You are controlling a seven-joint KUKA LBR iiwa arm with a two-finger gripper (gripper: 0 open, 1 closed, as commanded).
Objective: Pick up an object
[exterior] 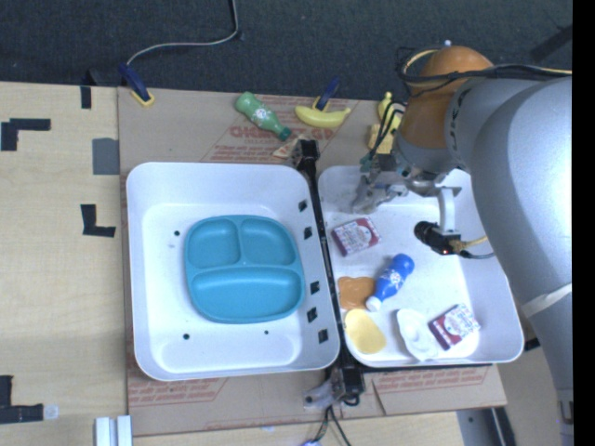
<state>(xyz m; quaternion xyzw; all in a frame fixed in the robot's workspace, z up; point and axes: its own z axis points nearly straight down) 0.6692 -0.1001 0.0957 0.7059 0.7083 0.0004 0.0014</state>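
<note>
Lying flat under brown cardboard sheet, pale wooden surface (black tape marks scattered), meeting dark carpeted floor trailing a white cable.

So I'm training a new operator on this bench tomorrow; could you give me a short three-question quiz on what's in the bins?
1. True or false: the blue divided plastic plate lies in the left white bin.
2. Which lies nearest the gripper? A) red-and-white packet B) blue-and-white plastic bottle C) yellow oval plastic piece
3. Fill in: outside the bins, on the cardboard, the yellow toy banana lies beside a ____ toy bottle.

Key: 1 true; 2 A; 3 green.
</note>
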